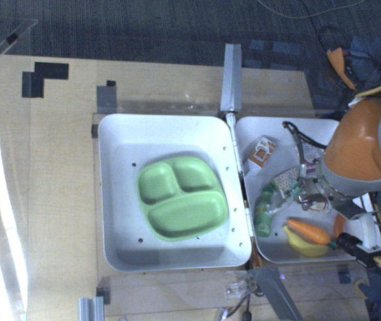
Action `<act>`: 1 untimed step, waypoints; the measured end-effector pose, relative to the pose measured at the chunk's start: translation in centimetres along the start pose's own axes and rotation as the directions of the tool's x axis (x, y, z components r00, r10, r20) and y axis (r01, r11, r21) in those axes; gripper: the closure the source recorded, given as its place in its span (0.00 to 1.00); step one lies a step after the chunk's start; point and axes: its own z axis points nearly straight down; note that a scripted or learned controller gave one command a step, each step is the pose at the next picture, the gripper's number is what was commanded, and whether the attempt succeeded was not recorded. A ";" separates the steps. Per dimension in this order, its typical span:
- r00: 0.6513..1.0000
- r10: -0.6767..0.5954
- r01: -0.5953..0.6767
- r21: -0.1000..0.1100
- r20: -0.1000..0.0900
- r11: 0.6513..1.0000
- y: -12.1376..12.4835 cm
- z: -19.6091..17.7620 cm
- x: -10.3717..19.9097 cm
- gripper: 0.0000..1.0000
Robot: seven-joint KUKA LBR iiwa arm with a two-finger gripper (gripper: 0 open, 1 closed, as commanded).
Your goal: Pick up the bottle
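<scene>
Bottle, green, lies just left of the jaws in the right bin, its long axis running up and down beside the divider. Whether the jaws are spread cannot be told. A carrot and banana sit just below them.

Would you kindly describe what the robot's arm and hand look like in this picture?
The arm is bulky and rounded, with a broad orange band and a grey shell bearing dark lettering at the right edge. Black cables loop along it. The hand is a small grey metal assembly with thin wires around it.
</scene>
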 end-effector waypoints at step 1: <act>0.997 -0.071 0.071 -0.002 0.000 0.997 3.0 -3.9 5.9 0.00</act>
